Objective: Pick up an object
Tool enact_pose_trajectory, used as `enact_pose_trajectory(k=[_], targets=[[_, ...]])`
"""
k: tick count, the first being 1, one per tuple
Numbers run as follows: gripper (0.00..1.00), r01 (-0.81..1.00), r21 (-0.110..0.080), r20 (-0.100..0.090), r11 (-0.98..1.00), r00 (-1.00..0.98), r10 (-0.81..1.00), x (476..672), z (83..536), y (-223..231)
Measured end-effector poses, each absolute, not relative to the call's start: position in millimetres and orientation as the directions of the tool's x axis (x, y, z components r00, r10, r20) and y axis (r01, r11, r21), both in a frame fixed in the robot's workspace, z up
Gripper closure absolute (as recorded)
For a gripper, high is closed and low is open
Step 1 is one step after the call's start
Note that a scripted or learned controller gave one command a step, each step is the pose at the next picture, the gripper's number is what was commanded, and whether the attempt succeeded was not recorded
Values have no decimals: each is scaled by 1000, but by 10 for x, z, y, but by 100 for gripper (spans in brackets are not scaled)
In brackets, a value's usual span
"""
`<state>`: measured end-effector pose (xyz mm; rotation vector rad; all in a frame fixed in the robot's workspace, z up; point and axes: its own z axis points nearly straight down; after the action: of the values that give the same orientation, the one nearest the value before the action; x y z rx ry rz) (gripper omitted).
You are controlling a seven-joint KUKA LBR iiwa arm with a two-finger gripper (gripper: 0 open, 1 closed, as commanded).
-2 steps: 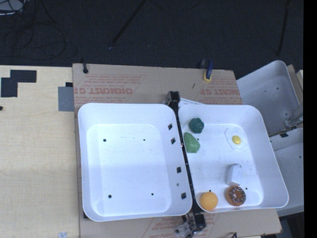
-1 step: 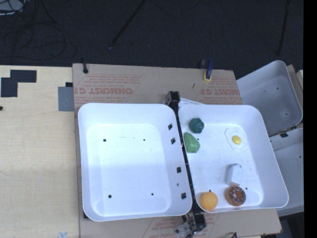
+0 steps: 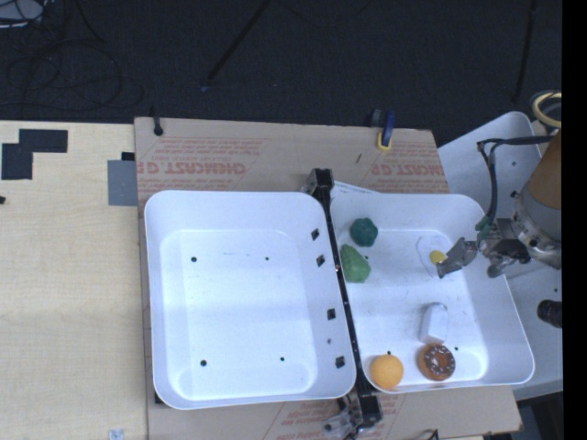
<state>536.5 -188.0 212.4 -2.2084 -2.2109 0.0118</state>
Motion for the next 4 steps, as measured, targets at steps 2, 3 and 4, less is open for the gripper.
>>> enact_pose_trajectory(k=[2, 3, 4], targets=[[0, 1000, 5, -5, -6, 6, 1000, 5024, 2286, -1889], [0, 1000, -5, 3, 5, -5, 1000, 5508, 1425, -1435], [0, 1000, 15, -1, 5, -5, 1000, 5492, 3333, -1056]])
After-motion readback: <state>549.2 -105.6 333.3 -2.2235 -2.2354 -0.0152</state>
